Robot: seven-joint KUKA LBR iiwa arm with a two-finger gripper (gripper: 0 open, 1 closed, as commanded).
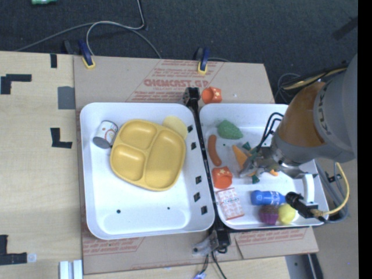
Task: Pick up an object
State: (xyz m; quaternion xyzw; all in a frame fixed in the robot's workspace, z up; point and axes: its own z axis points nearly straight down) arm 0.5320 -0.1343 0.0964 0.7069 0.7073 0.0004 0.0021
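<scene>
My gripper (254, 166) is low in the right bin (256, 114), its dark fingers beside an orange carrot-like piece (239, 154). The grey arm with its orange band (301, 125) comes in from the right above it. Around it lie a green leafy toy (229, 129), an orange-red sausage (213, 149), a red-orange tomato-like piece (222, 177), a red-and-white packet (229, 203), a blue bottle (267, 198), a purple fruit (268, 215) and a yellow lemon (287, 214). I cannot make out anything between the fingers.
The left bin (145, 222) holds a yellow divided plate (147, 154), a small can (105, 133) at its upper left and a pale yellow object (175, 125) behind the plate. An orange object (211, 94) sits on the cardboard just beyond the bins. Clamps hold the cardboard's far edge.
</scene>
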